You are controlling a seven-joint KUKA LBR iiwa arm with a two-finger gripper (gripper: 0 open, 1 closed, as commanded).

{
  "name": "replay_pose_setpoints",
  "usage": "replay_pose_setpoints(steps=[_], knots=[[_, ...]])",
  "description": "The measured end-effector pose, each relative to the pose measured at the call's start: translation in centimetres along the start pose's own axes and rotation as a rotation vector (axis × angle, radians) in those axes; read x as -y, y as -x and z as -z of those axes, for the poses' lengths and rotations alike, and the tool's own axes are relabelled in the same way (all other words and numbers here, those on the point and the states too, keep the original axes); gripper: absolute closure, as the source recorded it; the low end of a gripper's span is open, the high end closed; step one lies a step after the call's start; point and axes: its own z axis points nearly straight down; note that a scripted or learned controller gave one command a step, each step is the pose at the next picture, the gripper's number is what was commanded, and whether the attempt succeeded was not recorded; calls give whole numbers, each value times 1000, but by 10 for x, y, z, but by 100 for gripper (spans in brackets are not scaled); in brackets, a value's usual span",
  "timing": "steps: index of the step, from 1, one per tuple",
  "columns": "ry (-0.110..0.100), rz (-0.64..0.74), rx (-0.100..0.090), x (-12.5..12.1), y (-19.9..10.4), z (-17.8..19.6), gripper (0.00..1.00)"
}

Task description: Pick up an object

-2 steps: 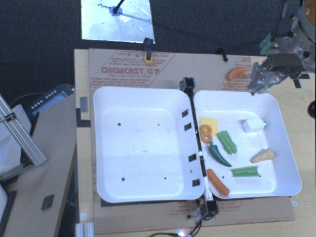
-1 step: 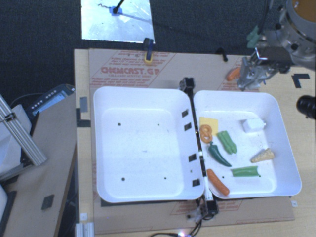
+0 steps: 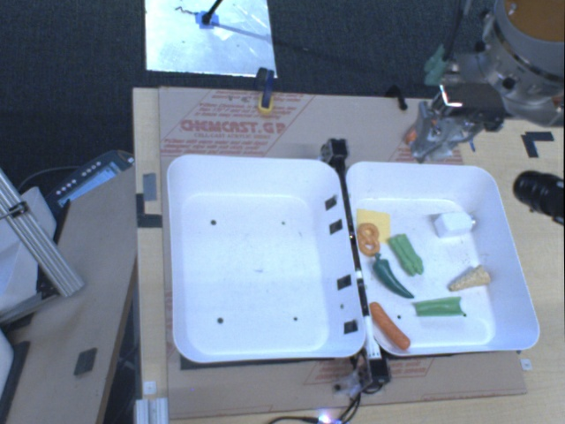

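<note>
On a pale wooden bench (image 3: 530, 197) over dark carpet sit two shallow white bins; the left bin (image 3: 252, 254) is bare, the right bin (image 3: 494, 237) holds toy food; a yellow cheese slice (image 3: 374, 220), orange pepper ring (image 3: 368, 238), two green peppers (image 3: 405, 253), a green bean pod (image 3: 439, 306), an orange carrot (image 3: 389, 325), a tan wedge (image 3: 470, 278), a white block (image 3: 453, 224); the metal two-finger gripper (image 3: 437, 135) hovers above the right bin's far rim, holding nothing.

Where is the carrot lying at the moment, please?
The carrot lies in the right bin, at its near left corner beside the divider, just below the dark green pepper.
</note>
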Motion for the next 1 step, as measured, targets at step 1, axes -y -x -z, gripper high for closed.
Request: replay_pose_setpoints(steps=[1], knots=[[0,0,0,0,-23,0,100]])
